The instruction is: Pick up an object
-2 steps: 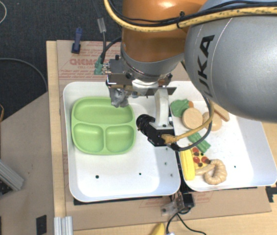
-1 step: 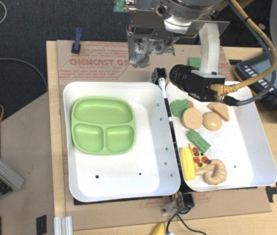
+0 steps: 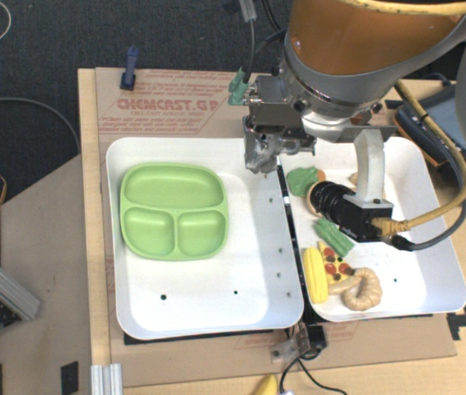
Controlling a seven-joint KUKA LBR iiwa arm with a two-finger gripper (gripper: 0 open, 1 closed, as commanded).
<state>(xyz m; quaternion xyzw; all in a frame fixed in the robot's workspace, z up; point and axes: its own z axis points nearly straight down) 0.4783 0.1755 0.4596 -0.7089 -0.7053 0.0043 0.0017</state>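
My gripper (image 3: 261, 156) hangs from the big grey and orange arm over the divider between the two bins, near their far edge. I see nothing in it. The right bin (image 3: 431, 278) holds toy food: a green leafy piece (image 3: 302, 179), a green pod (image 3: 334, 238), a yellow corn cob (image 3: 315, 275), a pizza slice (image 3: 337, 267) and a tan curled pastry (image 3: 363, 290). The green leafy piece lies nearest, just right of and below the gripper. The arm covers the far part of the right bin.
A green divided plate (image 3: 173, 211) lies in the left bin (image 3: 216, 303). A black cylinder with a yellow cable (image 3: 344, 210) and a white bracket (image 3: 370, 167) hang off the arm over the right bin's middle. Cardboard (image 3: 175, 97) lies under both bins.
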